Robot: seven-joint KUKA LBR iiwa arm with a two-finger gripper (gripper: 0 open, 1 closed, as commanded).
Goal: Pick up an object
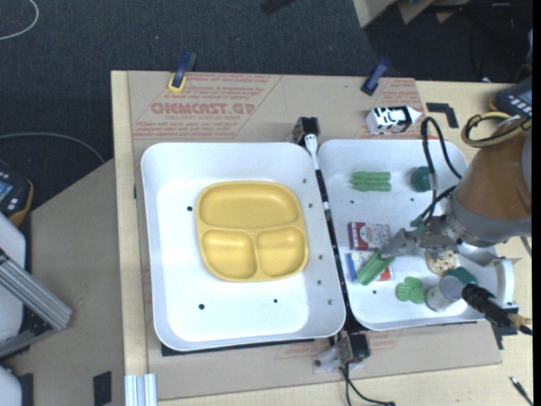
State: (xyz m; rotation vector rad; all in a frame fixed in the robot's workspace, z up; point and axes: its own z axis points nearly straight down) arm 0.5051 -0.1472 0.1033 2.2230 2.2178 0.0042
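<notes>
A yellow divided tray (252,229) lay in the left bin (161,252); the end effector (395,248) hung over the right bin (372,311), whether wide or narrow I cannot tell.

A robotics lab or test cell, by the look of it. The table (254,100) is a plywood-coloured board printed with a maker's stencil, held by clamps (180,72) at its upper edge. Two white bins (161,227) are fixed to it side by side. Loose cables (439,155) trail at the right, aluminium framing (34,299) shows at lower left, and dark carpet (127,15) covers the floor.
</notes>
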